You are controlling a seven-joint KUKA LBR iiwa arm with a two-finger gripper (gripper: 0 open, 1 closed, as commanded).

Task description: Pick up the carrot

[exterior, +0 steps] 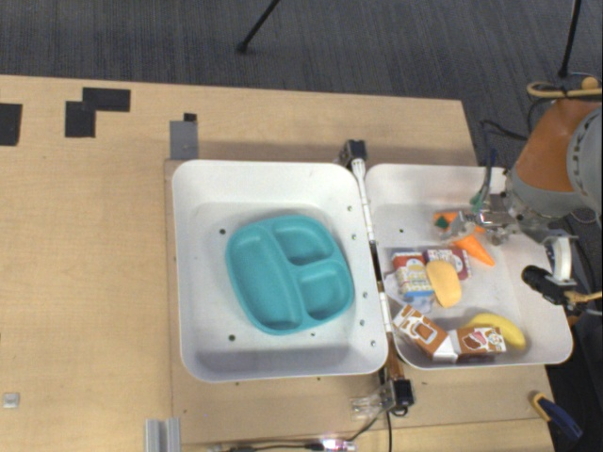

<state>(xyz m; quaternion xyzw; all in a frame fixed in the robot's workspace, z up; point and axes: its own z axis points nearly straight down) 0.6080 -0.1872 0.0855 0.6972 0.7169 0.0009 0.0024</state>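
The carrot (474, 250) is a small orange cone lying in the right bin (405, 182), towards its far right side and pointing to the lower right. My gripper (488, 217) hangs low over the bin just above and behind the carrot, at the end of the grey arm with the orange band (546, 153). From this view the carrot looks to be resting on the bin floor, a little nearer the camera than the gripper.
A small orange and green piece (444, 220) lies left of the gripper. Nearer the front are small food boxes (415, 273), a yellow lemon-like piece (445, 282), a banana (497, 329) and brown packets (421, 330). The left bin (203, 205) holds a teal divided plate (288, 273).
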